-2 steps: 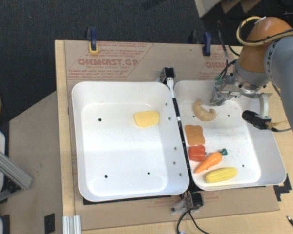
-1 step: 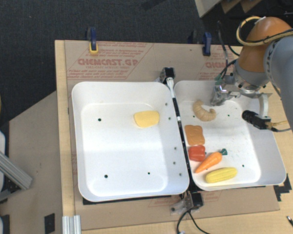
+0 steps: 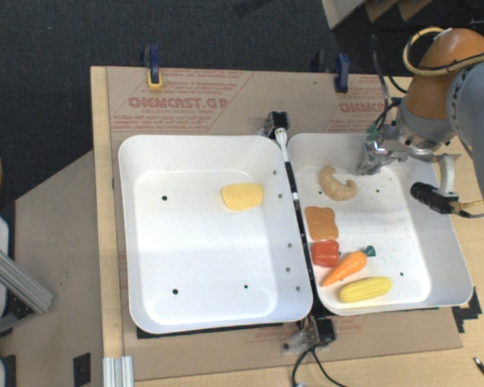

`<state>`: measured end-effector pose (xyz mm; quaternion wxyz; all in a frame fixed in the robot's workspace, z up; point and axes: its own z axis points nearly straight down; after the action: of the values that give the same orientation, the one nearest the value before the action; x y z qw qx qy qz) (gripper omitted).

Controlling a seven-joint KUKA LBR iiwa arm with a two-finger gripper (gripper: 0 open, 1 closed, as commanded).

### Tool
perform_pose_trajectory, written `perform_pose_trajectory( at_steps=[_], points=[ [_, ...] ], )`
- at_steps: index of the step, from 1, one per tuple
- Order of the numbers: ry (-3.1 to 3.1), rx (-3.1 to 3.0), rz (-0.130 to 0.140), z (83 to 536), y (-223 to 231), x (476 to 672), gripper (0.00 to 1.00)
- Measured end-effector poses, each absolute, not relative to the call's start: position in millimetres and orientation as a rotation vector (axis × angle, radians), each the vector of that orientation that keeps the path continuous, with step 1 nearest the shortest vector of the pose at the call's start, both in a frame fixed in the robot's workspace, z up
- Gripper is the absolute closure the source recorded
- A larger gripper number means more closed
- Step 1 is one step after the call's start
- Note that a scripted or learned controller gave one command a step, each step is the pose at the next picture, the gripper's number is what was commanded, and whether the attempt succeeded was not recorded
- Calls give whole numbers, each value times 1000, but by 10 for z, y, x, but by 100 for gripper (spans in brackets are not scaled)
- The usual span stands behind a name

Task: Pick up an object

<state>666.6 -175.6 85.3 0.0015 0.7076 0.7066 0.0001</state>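
Left bin [image 3: 137,216], shallow white plastic: one pale yellow rounded flat piece [image 3: 242,197] lies alone near its upper right, well apart from the arm. I rule it out for this try.

Right bin [image 3: 440,252], same make: along its left side, from top to bottom, a tan curved croissant-shaped toy [image 3: 338,185], an orange-brown rectangular slab [image 3: 321,222], a small red block [image 3: 325,253], an orange toy carrot with a green tip [image 3: 346,267] and a yellow corn cob [image 3: 365,289].

The end effector [image 3: 373,158] hangs over the top of the right bin, low, on the grey arm with the orange band [image 3: 436,59]. I cannot tell how its fingers stand from this angle; nothing is visibly between them.

The relation that matters: the croissant lies just beside the end effector, to its left and slightly toward the near edge. Its long axis runs roughly left to right, the ends curling up. I judge it the nearest target; a short shift left and down should do, closing across the narrow body. The other pieces sit farther along the near side.
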Motion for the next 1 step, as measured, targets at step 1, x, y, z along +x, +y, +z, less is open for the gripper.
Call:
perform_pose_trajectory(
  at_steps=[1],
  points=[
    [2220,2219,1,853,-1757,6669,100]
  ],
)
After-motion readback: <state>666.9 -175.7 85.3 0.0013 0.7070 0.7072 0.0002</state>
